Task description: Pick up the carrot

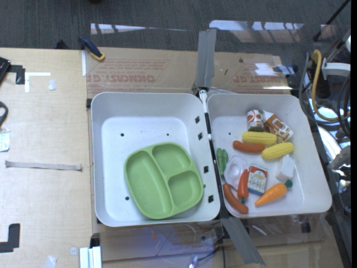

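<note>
Lying slantwise, orange carrot (271, 194), green-tipped.

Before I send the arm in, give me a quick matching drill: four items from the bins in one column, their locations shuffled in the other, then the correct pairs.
Items:
1. carrot
2. green divided plate
3. corn cob
4. small carton

Places:
A. left bin, by itself
B. right bin, near the front edge, right of the carton
C. right bin, between the red sausage and the carrot
D. right bin, toward the middle, above the carrot

Pairs: 1-B, 2-A, 3-D, 4-C
</note>
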Robot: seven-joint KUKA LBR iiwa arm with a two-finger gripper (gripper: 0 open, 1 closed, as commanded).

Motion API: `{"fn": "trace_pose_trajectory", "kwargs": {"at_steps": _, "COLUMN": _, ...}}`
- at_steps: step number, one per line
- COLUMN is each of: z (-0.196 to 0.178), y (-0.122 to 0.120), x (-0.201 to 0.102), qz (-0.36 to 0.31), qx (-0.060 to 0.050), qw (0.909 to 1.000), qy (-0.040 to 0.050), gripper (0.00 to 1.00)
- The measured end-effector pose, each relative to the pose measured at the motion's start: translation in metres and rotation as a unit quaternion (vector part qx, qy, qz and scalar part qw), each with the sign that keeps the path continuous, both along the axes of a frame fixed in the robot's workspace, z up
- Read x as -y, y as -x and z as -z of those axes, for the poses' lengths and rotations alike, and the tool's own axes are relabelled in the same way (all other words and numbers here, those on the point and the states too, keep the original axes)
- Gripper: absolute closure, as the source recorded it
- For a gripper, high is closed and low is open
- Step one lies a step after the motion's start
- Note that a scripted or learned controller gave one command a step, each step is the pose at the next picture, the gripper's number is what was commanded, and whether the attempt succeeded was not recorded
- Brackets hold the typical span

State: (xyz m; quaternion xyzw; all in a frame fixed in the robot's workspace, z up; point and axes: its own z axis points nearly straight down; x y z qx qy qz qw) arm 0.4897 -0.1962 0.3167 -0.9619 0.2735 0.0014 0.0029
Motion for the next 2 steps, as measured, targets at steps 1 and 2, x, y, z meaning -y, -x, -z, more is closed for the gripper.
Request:
{"fn": "trace_pose_trajectory", "kwargs": {"at_steps": 1, "z": -0.059, "y": 0.000, "x": 0.016, "qz": -0.176, "qx": 0.002, "qw": 0.9844, "qy": -0.0008, "gripper": 0.00}}
{"fn": "trace_pose_trajectory", "kwargs": {"at_steps": 2, "z": -0.014, "y": 0.004, "x": 0.024, "qz": -0.171, "qx": 0.001, "qw": 0.9853, "qy": -0.0008, "gripper": 0.00}}
